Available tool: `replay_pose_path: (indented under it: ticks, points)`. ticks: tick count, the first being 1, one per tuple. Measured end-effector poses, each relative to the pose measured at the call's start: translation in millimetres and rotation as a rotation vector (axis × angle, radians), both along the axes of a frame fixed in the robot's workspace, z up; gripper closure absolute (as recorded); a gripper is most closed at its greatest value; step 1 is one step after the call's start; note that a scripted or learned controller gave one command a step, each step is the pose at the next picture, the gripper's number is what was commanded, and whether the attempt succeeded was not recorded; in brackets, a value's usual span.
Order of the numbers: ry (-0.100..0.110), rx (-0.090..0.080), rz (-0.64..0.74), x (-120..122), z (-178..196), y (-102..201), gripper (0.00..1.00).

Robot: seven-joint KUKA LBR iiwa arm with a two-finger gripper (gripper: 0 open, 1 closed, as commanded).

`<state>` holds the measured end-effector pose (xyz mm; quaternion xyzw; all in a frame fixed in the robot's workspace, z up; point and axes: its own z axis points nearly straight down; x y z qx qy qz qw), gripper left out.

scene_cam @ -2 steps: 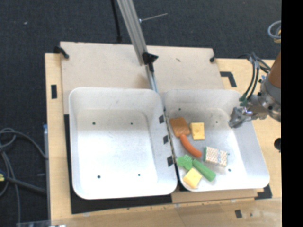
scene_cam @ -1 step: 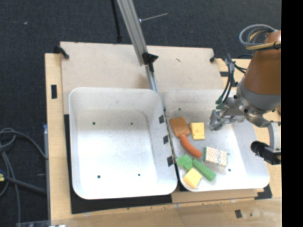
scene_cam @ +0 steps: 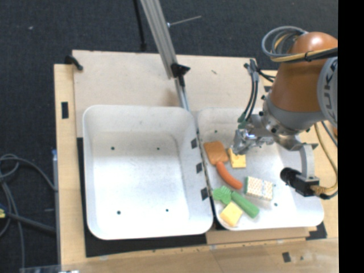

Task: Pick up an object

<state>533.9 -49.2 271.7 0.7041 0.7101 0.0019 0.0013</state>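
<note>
My gripper hangs low in the right bin, reaching in from the right. Its tip is right over the upper edge of a small yellow cracker square, and I cannot see whether it touches it. A brown toast-like piece lies just left of the tip. Below them an orange carrot lies at a slant. Further down are a speckled wafer block, a green vegetable and a yellow block.
The left bin sits beside the right one, their walls meeting at a ridge. A slanted metal pole rises behind the bins. A black part on the arm hangs over the right bin's right side.
</note>
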Motion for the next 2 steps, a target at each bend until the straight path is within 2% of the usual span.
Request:
replay_pose_path:
  ticks: [2]
  points:
    - [0.005, 0.0, -0.002, 11, -28, 100, 1.0]
